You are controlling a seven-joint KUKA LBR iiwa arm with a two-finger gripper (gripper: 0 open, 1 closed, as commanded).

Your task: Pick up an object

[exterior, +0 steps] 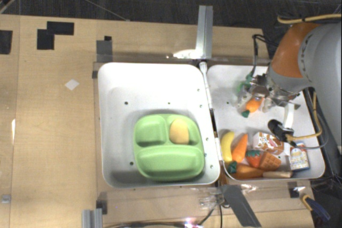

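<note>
A grey robot arm with an orange band point(288, 59) reaches in from the right over a light wooden tabletop point(48, 131) carrying two shallow white bins side by side. Its pincer point(255, 100) sits low over the upper part of the right-hand white bin point(224, 80), with a small orange, carrot-like toy with a green tip point(250, 108) directly at its tip; whether the pincer is apart, together or clamped on that toy cannot be told, since the wrist hardware covers the contact.

Along the near end of the same bin lies a crowd of toy food: a yellow plastic banana point(227, 146), an orange plastic carrot point(240, 149) just beside it, an orange strawberry-like toy with green leaves point(255, 158), a longer orange vegetable point(247, 171) against the front wall, a small printed white carton point(266, 142) and a small printed box point(298, 158) near the right wall (their labels too small to read).

The left-hand white bin point(123, 88) holds a light green divided plastic plate point(165, 160), with a yellow rounded fruit toy point(179, 131) resting in its upper right compartment.
</note>
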